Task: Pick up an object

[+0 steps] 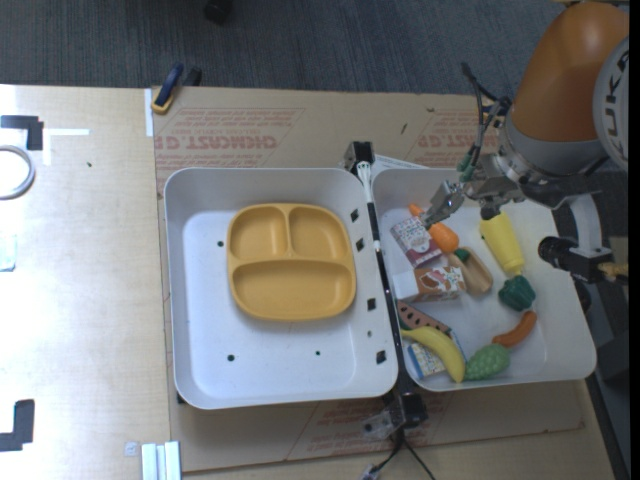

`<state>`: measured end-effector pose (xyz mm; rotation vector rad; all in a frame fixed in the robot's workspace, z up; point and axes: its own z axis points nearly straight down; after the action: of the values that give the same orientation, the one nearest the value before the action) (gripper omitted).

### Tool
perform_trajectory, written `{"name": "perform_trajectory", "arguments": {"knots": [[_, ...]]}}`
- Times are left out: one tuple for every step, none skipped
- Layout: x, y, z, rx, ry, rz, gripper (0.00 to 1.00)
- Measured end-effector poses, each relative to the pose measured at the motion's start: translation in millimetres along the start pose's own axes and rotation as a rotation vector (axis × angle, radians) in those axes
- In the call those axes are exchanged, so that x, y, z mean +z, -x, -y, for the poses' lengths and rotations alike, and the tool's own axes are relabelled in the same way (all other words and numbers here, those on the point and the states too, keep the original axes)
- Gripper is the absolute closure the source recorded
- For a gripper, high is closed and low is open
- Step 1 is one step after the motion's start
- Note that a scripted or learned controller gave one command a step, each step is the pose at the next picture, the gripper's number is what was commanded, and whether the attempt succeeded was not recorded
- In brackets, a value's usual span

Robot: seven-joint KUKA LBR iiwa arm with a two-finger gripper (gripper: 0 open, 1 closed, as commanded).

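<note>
My gripper (pixel 466 204) hangs over the far part of the right bin (pixel 560 368), fingers spread apart with nothing between them. One fingertip (pixel 440 204) is just above a small orange piece (pixel 444 238) and a white-and-red packet (pixel 410 234). The other sits by the top of a yellow cylinder (pixel 502 244). Lower in the bin lie a brown box (pixel 441 281), a bun-like piece (pixel 476 272), a dark green toy (pixel 517 292), an orange-red pepper (pixel 515 330), a banana (pixel 441 349) and a light green fruit (pixel 487 362).
The left bin (pixel 200 358) holds a yellow divided plate (pixel 292 261). A black clamp (pixel 359 155) sits where the two bins meet at the back. The arm's orange band (pixel 575 63) looms over the right bin's far corner.
</note>
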<state>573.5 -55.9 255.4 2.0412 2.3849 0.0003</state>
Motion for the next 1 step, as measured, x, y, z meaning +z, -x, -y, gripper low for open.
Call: {"name": "perform_trajectory", "arguments": {"knots": [[63.2, 1.0, 2.1, -0.084, -0.001, -0.001, 0.00]]}}
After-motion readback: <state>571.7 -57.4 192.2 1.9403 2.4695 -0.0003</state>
